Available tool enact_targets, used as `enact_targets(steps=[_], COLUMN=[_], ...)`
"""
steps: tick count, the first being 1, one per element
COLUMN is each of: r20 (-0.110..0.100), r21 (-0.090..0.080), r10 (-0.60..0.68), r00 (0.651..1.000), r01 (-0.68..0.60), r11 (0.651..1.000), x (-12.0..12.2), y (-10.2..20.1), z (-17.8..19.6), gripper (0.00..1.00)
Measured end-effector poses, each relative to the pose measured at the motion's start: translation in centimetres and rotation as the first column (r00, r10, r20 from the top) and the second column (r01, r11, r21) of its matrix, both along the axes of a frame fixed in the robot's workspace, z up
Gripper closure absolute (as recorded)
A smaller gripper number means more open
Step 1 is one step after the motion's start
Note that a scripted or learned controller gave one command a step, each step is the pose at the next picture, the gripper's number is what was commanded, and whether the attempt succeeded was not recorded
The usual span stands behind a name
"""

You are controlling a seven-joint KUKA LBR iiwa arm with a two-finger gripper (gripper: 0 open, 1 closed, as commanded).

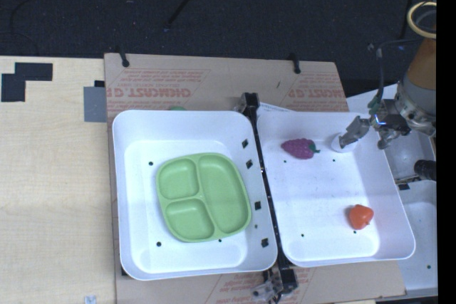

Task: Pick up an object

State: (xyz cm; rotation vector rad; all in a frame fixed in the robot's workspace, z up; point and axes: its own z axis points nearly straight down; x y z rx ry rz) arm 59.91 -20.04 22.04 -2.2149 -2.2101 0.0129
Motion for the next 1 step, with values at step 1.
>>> enact_targets(steps=[1], r20=[0.012], r21=[-0.002], r10=[0.002], r00=[1.000], r01=[-0.002], r11=[1.000], x=[0.27], y=[0.02], z=[0.82], gripper=[0.00])
